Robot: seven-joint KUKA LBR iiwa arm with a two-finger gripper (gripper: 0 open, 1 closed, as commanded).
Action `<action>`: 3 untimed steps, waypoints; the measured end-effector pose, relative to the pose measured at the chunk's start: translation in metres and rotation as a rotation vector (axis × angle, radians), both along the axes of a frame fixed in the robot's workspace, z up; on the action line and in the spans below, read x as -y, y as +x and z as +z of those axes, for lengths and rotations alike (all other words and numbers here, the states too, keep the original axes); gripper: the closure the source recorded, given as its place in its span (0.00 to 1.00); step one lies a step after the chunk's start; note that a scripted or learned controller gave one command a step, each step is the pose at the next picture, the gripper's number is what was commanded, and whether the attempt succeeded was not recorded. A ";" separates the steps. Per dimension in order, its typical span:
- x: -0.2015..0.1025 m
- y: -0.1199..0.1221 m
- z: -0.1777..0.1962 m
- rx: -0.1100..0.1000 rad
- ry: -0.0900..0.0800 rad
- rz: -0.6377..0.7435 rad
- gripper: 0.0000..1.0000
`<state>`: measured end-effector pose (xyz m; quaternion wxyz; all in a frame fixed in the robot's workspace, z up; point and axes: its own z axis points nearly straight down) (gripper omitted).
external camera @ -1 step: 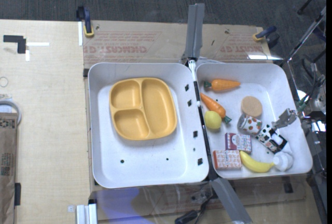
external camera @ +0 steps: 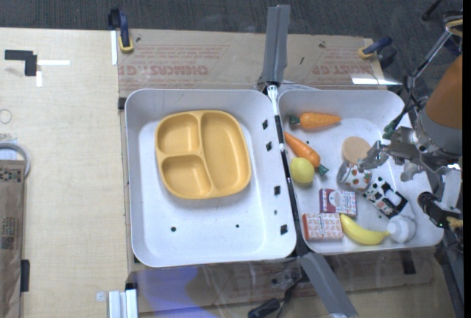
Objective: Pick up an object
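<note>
2 carrots (external camera: 313, 120) lie left of the gripper (external camera: 375, 154).

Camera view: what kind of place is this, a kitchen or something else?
Probably a robot test bench, not a kitchen: two white bins clamped on cardboard, toy food such as a carrot and banana, and a robot arm.

Even bright light, soft shadows, sharp.
</note>
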<state>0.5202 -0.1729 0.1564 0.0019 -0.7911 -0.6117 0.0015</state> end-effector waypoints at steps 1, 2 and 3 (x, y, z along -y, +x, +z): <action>0.010 -0.004 -0.046 0.047 0.001 -0.276 0.00; -0.036 0.003 -0.047 0.045 -0.005 -0.531 0.00; -0.055 0.104 -0.065 0.001 -0.004 -0.390 0.00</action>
